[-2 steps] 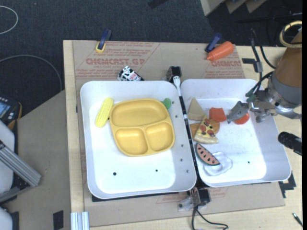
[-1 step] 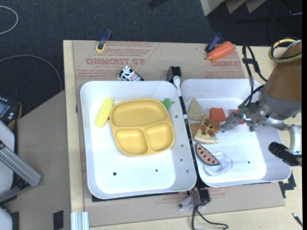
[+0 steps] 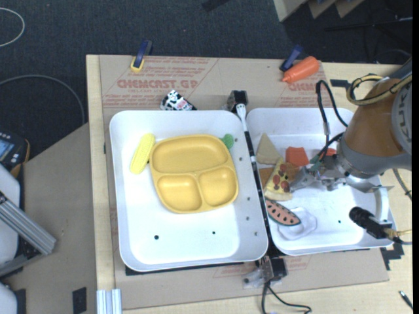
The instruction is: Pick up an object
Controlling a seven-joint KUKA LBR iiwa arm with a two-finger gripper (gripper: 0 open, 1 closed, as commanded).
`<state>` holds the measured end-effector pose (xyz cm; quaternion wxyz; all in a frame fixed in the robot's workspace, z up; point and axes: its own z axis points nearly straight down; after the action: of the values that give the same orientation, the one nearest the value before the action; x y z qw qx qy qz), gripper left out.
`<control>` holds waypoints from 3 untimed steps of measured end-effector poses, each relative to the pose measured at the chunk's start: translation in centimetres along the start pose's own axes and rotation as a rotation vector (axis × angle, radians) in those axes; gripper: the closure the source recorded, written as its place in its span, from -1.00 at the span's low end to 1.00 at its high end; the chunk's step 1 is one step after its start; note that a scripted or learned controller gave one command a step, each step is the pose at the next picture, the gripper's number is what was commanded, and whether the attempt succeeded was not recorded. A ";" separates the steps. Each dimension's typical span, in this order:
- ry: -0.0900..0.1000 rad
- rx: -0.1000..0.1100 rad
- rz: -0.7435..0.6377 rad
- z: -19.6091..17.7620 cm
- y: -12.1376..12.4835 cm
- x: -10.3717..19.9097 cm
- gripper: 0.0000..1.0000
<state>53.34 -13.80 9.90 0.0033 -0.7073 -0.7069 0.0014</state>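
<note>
So the tool [image 3: 308, 175] is down low in the right bin [image 3: 327, 237], right next to the pizza slice [image 3: 279, 179] and the red block [image 3: 296, 156]. Honestly can't tell how it's set, too blurry. Watermelon slice [image 3: 281, 212] sits nearer the front. Left bin [image 3: 177, 247] has a yellow divided tray [image 3: 193, 172] and corn [image 3: 141, 153].

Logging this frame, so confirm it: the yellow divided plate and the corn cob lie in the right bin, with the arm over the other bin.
Wrong bin: the camera view shows the yellow divided plate and corn cob in the left bin; the arm is over the other bin.
</note>
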 end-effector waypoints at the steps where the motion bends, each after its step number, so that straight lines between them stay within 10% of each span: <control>1: -0.002 -0.004 0.000 1.5 0.0 0.0 -1.00; 2: -0.002 -0.007 0.001 0.4 0.1 0.0 1.00; 3: -0.005 -0.013 -0.002 -5.9 0.4 0.2 1.00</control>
<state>53.78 -13.61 15.81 -0.0030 -0.7067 -0.7075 -0.0012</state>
